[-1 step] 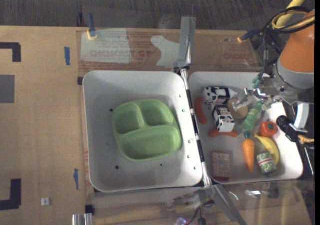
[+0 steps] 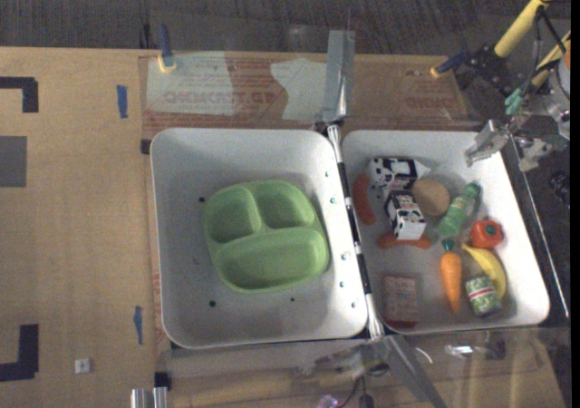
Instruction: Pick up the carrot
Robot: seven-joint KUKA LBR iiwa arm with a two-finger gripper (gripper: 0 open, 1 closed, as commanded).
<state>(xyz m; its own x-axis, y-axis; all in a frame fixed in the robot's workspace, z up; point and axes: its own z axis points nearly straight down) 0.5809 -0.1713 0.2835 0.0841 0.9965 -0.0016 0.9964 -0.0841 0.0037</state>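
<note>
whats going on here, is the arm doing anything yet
Not yet. The gripper hangs over the far right edge of the right bin, holding nothing. The carrot it is meant to pick up lies untouched near that bin's front, beside a banana and a small can. The left bin holds a green divided plate.

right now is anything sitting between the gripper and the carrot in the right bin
Yes. The gripper is over the upper right rim of the right bin, and the carrot lies lower down. Along the slanted line between them sit the green bottle and the orange pepper. The banana lies right beside the carrot.
</note>
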